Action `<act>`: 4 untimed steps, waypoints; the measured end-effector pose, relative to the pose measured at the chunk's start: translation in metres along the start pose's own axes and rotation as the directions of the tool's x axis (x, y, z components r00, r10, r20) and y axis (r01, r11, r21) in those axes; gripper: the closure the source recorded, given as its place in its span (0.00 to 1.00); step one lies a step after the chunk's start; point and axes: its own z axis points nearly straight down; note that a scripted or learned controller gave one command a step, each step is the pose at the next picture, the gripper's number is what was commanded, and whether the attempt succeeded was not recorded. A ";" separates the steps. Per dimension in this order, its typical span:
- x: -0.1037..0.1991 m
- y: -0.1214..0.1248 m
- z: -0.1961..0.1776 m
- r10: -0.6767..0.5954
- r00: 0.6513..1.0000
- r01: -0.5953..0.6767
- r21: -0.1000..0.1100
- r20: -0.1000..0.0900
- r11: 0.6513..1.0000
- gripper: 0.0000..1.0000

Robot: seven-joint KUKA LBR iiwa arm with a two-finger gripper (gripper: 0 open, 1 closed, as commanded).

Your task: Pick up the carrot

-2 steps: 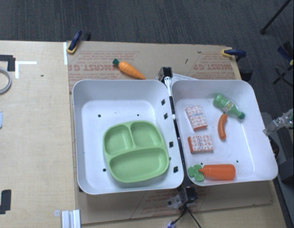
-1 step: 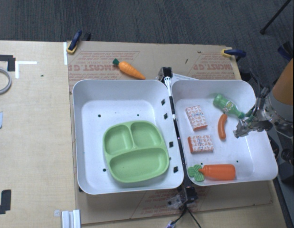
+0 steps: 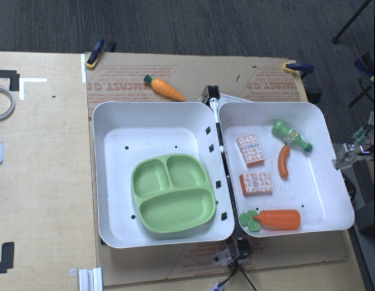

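A large orange carrot [image 3: 278, 219] with green leaves lies along the near wall of the right bin [image 3: 332, 162], leaves pointing left. A second, smaller carrot [image 3: 165, 88] with a green top lies outside the bins, on the cardboard behind the left bin.
The right bin also holds a green bottle [image 3: 291, 136], a small sausage [image 3: 283, 161] and two snack boxes [image 3: 251, 150] [image 3: 256, 183]. A green divided plate [image 3: 173, 193] sits in the left bin [image 3: 108, 162]. Clamps [image 3: 94, 53] hold the cardboard's far corners. A metal fixture [image 3: 355, 150] stands at the right edge.
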 end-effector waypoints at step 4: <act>-0.016 0.002 0.008 -0.086 0.996 0.086 -0.001 0.000 0.996 1.00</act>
